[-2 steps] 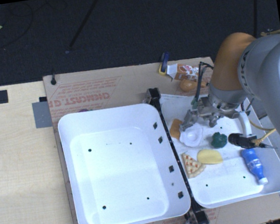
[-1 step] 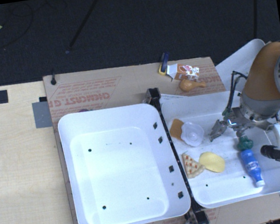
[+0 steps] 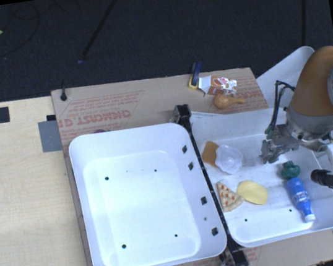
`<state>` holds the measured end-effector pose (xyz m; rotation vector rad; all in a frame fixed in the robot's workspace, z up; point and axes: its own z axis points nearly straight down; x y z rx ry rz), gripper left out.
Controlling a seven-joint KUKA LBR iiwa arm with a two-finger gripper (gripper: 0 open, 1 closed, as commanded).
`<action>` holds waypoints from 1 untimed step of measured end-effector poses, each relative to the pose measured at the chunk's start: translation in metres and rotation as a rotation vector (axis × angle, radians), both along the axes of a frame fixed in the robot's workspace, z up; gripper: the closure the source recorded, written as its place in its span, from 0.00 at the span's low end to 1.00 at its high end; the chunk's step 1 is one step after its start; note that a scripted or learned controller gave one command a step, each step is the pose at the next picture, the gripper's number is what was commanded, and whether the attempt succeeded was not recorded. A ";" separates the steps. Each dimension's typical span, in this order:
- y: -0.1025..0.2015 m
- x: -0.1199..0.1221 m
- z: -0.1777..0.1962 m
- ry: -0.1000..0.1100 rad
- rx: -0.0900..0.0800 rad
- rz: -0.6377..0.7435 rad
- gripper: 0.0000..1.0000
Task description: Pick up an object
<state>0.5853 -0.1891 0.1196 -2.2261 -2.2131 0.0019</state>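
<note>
Fingers: state unclear. Gripper [image 3: 274, 151] low in right bin [image 3: 330, 219], near cup [image 3: 229, 158]; centre over one item before closing.

1. The left bin [image 3: 139, 199] and the right bin [image 3: 275, 228] are white.
2. The bottle [image 3: 299, 198] at lower right is blue with a white cap.
3. Beside it lies a dark green object [image 3: 289, 170].
4. The yellow piece [image 3: 252, 192] touches a tan waffle [image 3: 228, 196] with a grid pattern.
5. The cardboard [image 3: 118, 105] is brown with red print.
6. The counter [image 3: 23, 214] is pale wood with black and grey patches.
7. The arm [image 3: 317, 89] carries an orange band.
</note>
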 end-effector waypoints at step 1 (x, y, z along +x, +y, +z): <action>-0.024 -0.059 -0.032 -0.002 0.001 0.003 1.00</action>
